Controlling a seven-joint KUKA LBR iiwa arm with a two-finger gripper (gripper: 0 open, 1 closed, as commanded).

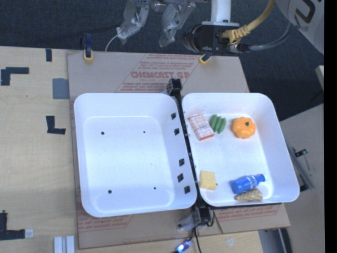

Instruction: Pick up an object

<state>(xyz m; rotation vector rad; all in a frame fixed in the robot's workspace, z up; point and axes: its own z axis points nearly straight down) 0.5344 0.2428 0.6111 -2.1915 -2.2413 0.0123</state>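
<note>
i see the gripper (149, 29) hanging open, holding nothing. well below its jaws lie the small box (201, 126) and the orange fruit (243, 127).

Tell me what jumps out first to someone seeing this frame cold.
The colourful items clustered in the right bin catch the eye: an orange pumpkin-like toy near its far edge, a green piece and a small red-and-white box beside it, and a blue bottle near the front. The end effector hangs past the bins' far side, fingers spread, holding nothing.
</note>
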